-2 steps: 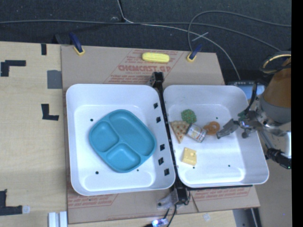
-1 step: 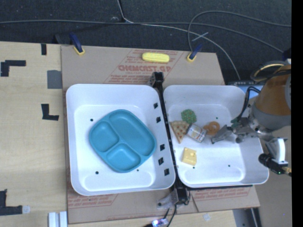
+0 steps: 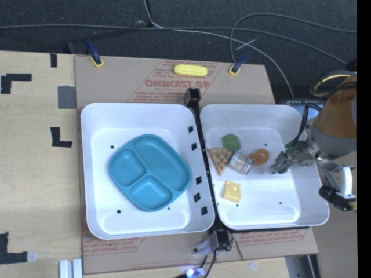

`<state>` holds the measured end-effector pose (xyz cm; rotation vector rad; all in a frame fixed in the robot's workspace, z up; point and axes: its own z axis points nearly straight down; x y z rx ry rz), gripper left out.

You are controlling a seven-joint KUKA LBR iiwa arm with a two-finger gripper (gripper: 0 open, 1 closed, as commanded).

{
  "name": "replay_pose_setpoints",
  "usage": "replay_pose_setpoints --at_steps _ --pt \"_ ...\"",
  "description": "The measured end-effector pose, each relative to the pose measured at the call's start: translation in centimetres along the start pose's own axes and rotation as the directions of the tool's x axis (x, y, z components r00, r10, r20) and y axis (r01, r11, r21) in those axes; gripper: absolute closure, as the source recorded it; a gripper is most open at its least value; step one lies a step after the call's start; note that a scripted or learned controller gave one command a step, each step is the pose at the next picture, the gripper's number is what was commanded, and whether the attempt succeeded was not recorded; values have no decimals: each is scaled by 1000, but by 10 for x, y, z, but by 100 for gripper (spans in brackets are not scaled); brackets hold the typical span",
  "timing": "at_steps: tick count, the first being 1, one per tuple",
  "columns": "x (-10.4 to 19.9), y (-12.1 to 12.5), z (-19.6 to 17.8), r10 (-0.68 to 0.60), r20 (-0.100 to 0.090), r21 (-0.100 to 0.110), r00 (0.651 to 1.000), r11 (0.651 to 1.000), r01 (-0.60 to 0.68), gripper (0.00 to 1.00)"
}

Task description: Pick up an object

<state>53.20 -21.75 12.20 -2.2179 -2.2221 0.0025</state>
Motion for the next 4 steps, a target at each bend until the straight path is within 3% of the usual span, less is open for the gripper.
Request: replay_pose_setpoints --at_steps 2,4 --pt "2 3 -114 0 2 -7 1000 1000 0 100" --pt "110 38 -118 -6 -2 -3 1000 1000 6 100"
